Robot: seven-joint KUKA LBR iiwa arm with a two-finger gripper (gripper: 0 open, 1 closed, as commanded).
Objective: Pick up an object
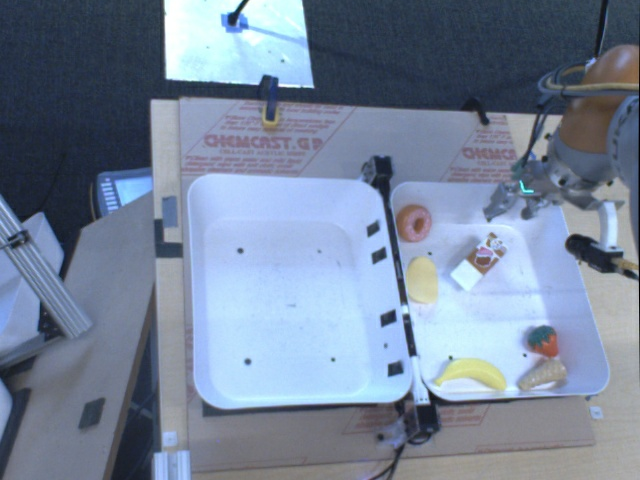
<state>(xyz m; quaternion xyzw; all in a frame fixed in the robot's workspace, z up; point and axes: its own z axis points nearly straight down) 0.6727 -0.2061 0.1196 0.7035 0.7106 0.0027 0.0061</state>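
In the right bin [575, 298] lie a pink donut [413, 223], a yellow oval piece [423, 279], a small white cake slice with a red topping [481, 261], a banana [471, 373], a strawberry [543, 340] and a tan cone-shaped piece [542, 374]. My gripper [516, 202] hangs over the bin's far right part, above and to the right of the cake slice. Its grey fingers are spread and nothing sits between them.
The left bin [290, 288] stands beside the right one, with a black clipped divider [392, 268] between them. A brown board lies under both bins. A yellow clamp [270, 113] sits at the board's far edge.
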